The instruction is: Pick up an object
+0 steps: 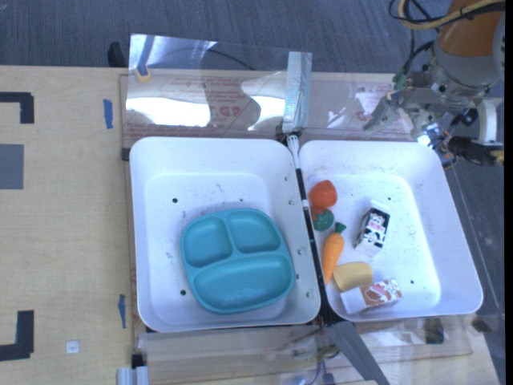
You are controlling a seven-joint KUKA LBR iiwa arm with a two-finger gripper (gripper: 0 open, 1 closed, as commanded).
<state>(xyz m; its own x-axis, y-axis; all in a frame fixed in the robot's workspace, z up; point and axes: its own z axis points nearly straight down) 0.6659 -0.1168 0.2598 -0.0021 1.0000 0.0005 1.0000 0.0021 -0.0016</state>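
The right bin [449, 215] holds a red tomato [323, 193] with a small green piece [323, 220] below it. Close by lie an orange carrot [332, 250], a black-and-white carton [374, 228], a yellow block [353, 276] and a white-and-red packet [373, 294]. My gripper [398, 125] hangs over the back rim of the right bin, above and to the right of these objects. Its fingers are spread open with nothing between them.
A teal divided plate [237, 260] lies in the left bin [152, 215]. A shiny foil-covered panel [208, 95] stands behind both bins. Black cables [413, 6] loop from the arm at the top right.
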